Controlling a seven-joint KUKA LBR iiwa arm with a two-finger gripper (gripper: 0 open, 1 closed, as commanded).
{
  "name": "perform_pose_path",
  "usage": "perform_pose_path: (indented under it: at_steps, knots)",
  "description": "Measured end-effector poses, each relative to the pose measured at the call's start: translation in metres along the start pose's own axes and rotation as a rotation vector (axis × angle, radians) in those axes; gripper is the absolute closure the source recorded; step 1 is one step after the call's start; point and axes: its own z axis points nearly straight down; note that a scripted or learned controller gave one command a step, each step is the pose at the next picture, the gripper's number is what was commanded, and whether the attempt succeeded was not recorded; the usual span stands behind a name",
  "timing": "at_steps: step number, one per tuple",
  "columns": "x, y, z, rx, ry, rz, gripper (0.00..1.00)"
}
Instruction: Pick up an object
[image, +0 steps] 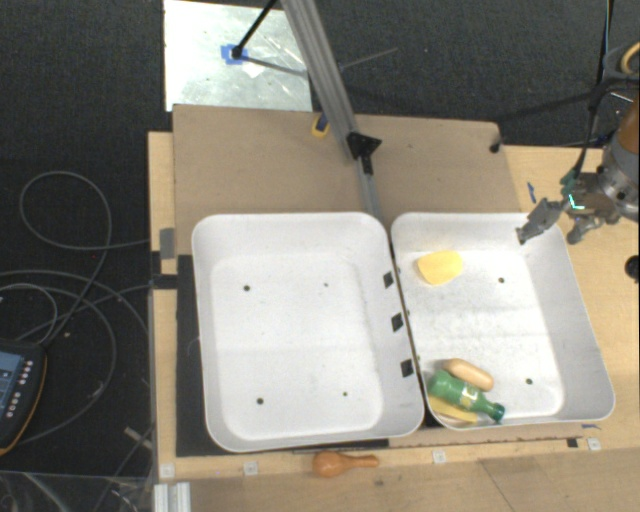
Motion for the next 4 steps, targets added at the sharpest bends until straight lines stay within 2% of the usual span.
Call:
perform_pose_path:
  at_steps: [1,4]
  knots:
    - [0.000,0.001,-0.002,-0.003,-0.002,-0.002,0.00]
    - [0.008,0.006,0.125,0.000,-0.001,-0.003,0.00]
